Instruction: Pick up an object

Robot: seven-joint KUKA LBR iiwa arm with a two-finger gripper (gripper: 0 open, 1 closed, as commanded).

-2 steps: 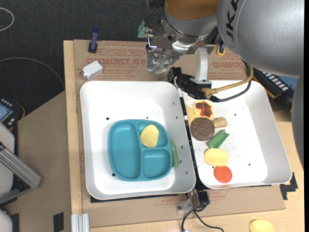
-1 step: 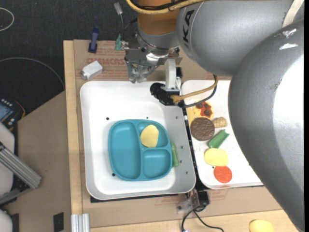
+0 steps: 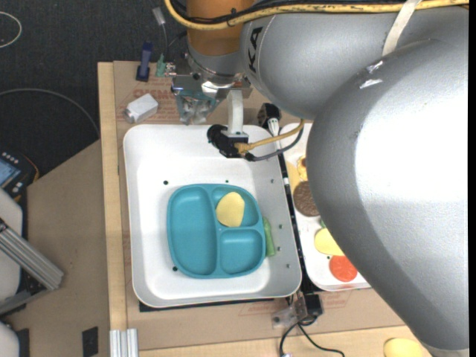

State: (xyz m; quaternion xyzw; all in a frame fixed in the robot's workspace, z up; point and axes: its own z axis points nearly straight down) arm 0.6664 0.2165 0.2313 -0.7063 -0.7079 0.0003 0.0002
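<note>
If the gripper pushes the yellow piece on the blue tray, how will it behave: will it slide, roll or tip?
The yellow piece looks flat and rounded, so it would probably slide rather than roll or tip. It lies in a corner compartment of the blue tray, whose raised dividers would likely stop it soon. It seems small and light, so a push may move it easily.

Glossy teal plastic tray [image 3: 195,236] in a smooth white plastic bin [image 3: 145,199].

Yellow piece [image 3: 230,209] in teal tray [image 3: 195,233]
</note>
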